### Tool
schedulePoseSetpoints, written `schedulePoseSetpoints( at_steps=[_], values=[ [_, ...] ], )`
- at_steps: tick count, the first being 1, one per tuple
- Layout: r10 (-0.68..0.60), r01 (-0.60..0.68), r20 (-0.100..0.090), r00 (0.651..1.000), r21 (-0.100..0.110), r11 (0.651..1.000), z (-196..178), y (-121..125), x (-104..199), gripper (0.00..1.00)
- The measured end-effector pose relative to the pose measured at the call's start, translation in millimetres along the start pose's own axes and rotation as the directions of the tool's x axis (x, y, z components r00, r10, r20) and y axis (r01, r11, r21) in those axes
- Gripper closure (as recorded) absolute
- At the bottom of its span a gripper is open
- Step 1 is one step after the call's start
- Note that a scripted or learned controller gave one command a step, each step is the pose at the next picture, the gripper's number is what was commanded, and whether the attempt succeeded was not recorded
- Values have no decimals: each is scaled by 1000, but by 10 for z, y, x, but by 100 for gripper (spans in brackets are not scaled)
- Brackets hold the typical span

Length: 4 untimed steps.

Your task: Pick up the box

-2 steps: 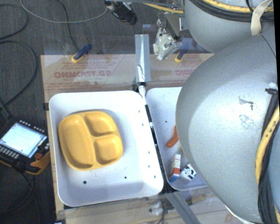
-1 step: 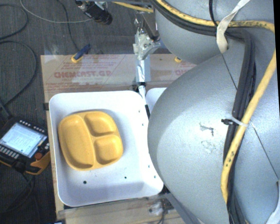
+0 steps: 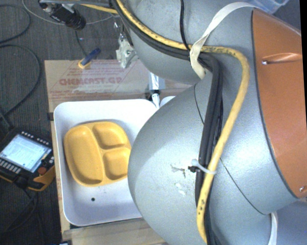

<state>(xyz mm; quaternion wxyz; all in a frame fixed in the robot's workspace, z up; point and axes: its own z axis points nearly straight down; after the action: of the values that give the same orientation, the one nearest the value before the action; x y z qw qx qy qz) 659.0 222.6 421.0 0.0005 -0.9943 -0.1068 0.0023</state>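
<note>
Arm (image 3: pixel 206 142): grey bulk with an orange band, crossing over the bench from the right and covering most of it.
Cable (image 3: pixel 222 141): yellow, strapped along the arm.
Gripper: hidden by the arm; apart or together, I cannot tell.
Bin (image 3: pixel 76 212): white, shallow, its left part open to view.
Tray (image 3: pixel 95 151): yellow, three compartments, lying flat in the bin.
Box: not located; possibly beneath the arm.
Pendant (image 3: pixel 23 158): off the bench, lit screen.
Advice: judged from here, confirm the box's position before descending, and keep well apart from the tray.
</note>
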Motion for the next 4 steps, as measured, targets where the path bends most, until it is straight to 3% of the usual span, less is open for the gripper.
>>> schedulePoseSetpoints(
  at_steps=[1, 2, 3, 4],
  values=[
    [-360, 360, 3, 933, -6, 933, -114, 205, -311, 100],
    [-66, 66, 2, 998, -6, 998, -117, 1250, -642, 100],
    [-67, 67, 7, 998, -8, 998, -196, 1243, -641, 100],
    [11, -11, -1, 1000, -2, 1000, -112, 735, -222, 100]
  ],
)
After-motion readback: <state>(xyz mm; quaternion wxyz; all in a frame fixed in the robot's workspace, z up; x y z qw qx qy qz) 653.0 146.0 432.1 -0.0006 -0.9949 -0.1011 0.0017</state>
